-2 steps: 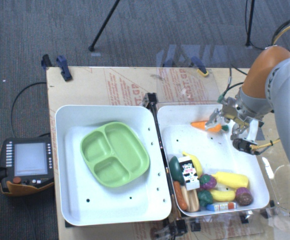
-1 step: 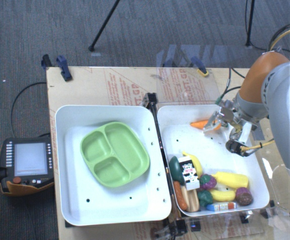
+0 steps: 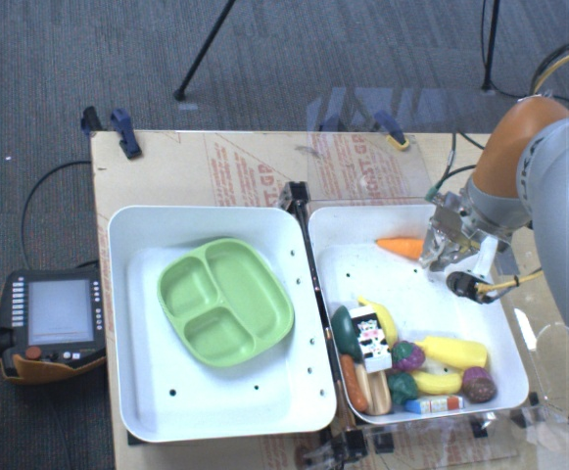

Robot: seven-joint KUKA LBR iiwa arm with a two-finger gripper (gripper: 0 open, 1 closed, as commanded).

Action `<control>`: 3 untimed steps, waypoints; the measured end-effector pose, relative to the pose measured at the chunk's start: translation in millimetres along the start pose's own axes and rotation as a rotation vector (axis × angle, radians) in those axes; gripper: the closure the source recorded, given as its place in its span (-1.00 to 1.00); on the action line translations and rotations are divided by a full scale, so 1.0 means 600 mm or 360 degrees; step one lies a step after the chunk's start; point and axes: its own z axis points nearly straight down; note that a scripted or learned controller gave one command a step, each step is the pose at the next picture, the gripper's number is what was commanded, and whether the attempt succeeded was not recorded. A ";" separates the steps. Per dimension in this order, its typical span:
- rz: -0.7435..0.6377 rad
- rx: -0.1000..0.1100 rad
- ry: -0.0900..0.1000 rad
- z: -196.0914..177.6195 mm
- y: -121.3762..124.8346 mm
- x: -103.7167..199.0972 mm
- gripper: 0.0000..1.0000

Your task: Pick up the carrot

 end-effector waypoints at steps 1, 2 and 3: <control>-0.0002 0.0001 -0.0001 0.000 0.000 0.000 -1.00; -0.0004 0.0008 -0.0001 -0.016 0.000 0.000 1.00; -0.0005 0.0008 -0.0002 -0.015 -0.001 0.000 -1.00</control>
